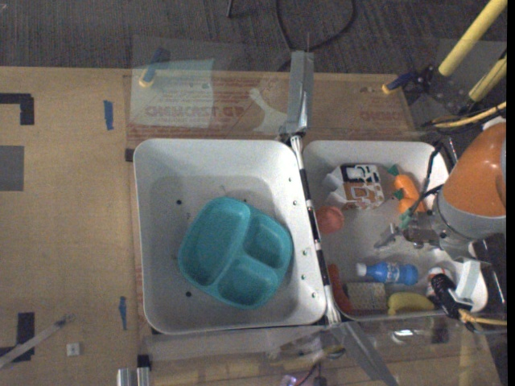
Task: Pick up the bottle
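Arm (475, 187) is in from the right, over the R bin (362, 148). End effector (400, 234) sits mid-bin, toward the right wall, pointing roughly at view-left. Can't tell from this angle whether it's open or closed, too small and cluttered. Nothing visibly in its grip.

Bottle (389, 273) is in the R bin, front half, lying flat on its side. It's clear w/ a blue label, white cap pointing view-left. It's just nearer the camera than the end effector, close to it, but looks apart from it and resting on the bin floor.

Rest of the R bin:
- yellow banana (409, 302) just in front of the bottle, by the front wall
- speckled grey-brown block (367, 295), sponge maybe, left of the banana and right below the bottle's cap end
- red item (337, 286) along the left wall, next to that block, can't ID
- pinkish round thing (328, 219) by the left wall, mid-bin
- small carton (360, 185) w/ black/white/orange print at the back
- orange carrot-like thing (405, 188) right of the carton, at the back, just behind the end effector

L bin (161, 183) holds a teal divided tray (236, 252), 3 compartments, lying flat and rotated at an angle, centre-right of the bin.

Both bins sit side by side on the desk (64, 215), walls touching.
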`<state>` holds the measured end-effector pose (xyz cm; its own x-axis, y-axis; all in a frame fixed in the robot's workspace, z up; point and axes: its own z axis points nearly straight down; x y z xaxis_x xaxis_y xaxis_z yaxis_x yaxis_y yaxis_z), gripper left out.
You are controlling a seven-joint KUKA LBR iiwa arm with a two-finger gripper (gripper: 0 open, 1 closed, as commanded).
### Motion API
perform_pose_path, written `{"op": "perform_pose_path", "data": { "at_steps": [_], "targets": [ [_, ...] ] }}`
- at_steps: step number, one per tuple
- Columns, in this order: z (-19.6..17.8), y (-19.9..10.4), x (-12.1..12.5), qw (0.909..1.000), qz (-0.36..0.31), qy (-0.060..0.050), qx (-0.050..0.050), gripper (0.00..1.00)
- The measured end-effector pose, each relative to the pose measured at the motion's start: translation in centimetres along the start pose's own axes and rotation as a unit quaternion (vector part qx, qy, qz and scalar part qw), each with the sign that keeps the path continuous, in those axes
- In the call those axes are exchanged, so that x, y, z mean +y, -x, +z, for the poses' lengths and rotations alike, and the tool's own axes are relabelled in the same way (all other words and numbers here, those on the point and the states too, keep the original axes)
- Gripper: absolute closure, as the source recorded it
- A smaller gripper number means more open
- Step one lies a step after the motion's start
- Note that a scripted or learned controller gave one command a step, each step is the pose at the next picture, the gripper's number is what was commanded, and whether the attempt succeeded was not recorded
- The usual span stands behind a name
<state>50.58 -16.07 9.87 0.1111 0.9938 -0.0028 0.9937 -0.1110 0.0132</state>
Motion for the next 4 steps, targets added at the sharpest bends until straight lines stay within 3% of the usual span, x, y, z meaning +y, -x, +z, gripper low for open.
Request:
{"op": "perform_pose_path", "data": {
  "at_steps": [1,2,3,4],
  "targets": [
    [0.9,-4.9,-2.9,0.9998,0.022,-0.001,0.000,0.00],
    [0.9,-4.7,-2.9,0.9919,0.127,-0.001,0.002,0.00],
    [0.9,-3.8,-2.8,0.9745,0.224,-0.002,0.002,0.00],
    [-0.1,-3.6,-2.7,0.9743,0.225,0.000,0.001,1.00]
  ]
}}
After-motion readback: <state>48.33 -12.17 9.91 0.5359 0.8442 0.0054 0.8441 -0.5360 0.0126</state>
